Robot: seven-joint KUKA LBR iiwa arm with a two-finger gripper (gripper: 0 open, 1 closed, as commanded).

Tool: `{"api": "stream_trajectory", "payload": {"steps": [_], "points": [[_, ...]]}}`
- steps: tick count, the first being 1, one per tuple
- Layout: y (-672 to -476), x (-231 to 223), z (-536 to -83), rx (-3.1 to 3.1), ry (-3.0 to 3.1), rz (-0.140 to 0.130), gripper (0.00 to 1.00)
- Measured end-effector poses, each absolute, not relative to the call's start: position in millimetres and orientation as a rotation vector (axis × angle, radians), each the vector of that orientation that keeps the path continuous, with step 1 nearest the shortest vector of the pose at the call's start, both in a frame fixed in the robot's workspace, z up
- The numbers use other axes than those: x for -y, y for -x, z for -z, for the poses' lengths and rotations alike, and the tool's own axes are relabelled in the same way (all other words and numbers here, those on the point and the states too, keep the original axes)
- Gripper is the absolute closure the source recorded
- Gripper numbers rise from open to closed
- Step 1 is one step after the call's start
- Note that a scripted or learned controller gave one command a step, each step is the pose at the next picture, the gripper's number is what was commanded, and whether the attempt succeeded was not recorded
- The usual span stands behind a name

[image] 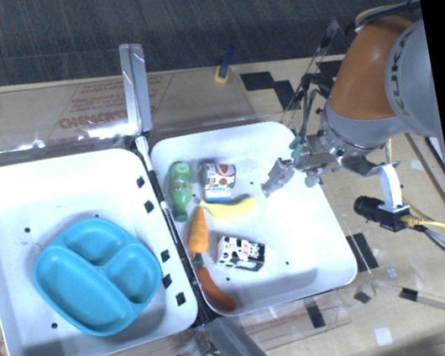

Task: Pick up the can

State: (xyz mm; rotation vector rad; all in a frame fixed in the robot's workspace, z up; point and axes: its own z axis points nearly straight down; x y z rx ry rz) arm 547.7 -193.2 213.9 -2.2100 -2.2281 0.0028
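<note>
Gripper point(278, 177) is hovering over the right bin point(322, 232), finger state impossible to tell, while the can point(218, 180) is lying just to its left, so squaring up above it before descending seems wise.

A blue plate point(97, 276), a green bottle point(179, 185), orange carrots point(197, 230), a yellow banana point(229, 207), and a black-and-white, perhaps spotted, box point(242, 253) lie in white bins point(6, 254).

A robotics lab is showing here: a grey industrial arm with an orange band point(375, 78) is reaching over two shallow white plastic bins point(4, 194) on a taped, cable-strewn wooden bench point(395, 287).
</note>
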Motion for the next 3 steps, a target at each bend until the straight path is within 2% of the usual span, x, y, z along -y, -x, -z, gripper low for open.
{"api": "stream_trajectory", "payload": {"steps": [1, 2, 3], "points": [[-543.9, 186.2, -128.5, 2.087, 2.343, -0.004, 0.0], [-596.5, 194.5, -280.7, 1.789, 2.581, -0.001, 0.0], [-626.6, 157.3, -136.0, 1.811, 2.583, 0.02, 0.0]]}}
